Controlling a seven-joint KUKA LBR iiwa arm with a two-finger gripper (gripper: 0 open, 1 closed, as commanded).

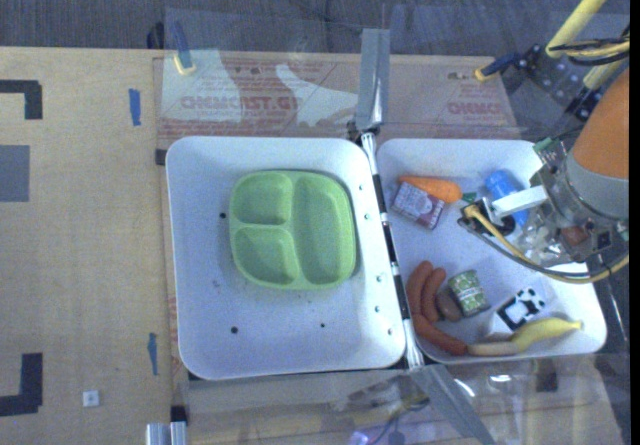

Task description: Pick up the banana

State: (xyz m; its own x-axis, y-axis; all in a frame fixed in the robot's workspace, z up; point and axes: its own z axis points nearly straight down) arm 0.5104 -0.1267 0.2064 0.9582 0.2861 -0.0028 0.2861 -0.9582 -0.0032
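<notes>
arm: I've got it reaching in from the right, orange band up near the edge, with the gripper [548, 233] hanging over the right side of the right bin [400, 168]

jaws: honestly can't tell if they're wide or narrow, it's all cables and metal bits down there

banana [530, 335]: lying flat along the front edge of the right bin, toward the front-right corner, well clear of the gripper

next to it: black and white block [522, 310] just behind the banana, reddish sausages [430, 298] to its left, small green cube [466, 293] beside those

further back: carrot [432, 187], a purplish packet [417, 204] and something blue [502, 184] close to the wrist

left bin [195, 233]: green divided plate [294, 230] sitting in the middle
</notes>
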